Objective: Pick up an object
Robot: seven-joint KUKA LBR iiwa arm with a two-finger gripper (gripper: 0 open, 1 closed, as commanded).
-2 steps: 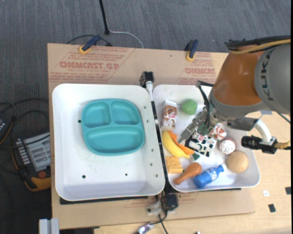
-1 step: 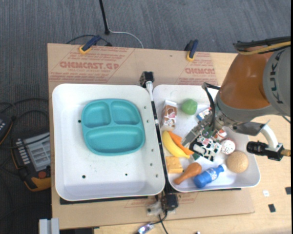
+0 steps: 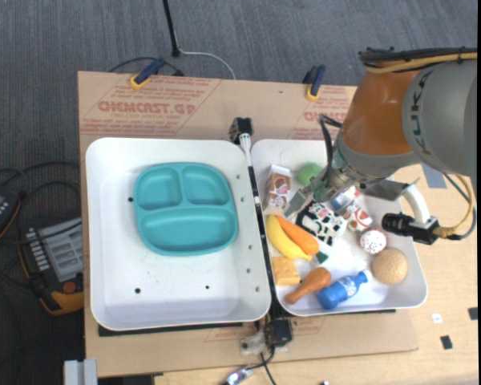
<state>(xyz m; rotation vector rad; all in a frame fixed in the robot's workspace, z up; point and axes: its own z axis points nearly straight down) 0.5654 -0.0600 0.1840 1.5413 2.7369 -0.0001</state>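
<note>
The arm [image 3: 401, 119] crowds the upper right bin [image 3: 409, 299]; its end effector [image 3: 330, 184], grip state unclear, could snag the neighbouring black-and-white patterned object [image 3: 325, 221].

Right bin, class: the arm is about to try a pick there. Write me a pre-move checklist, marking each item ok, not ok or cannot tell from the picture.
1. Gripper is over the right bin: ok.
2. Something is already between its fingers: cannot tell.
3. Objects available to pick, such as the banana, blue bottle and tan ball: ok.
4. Target stands apart from neighbours: not ok; the items under the gripper are crowded together.
5. Teal tray in the left bin is out of the arm's way: ok.
</note>
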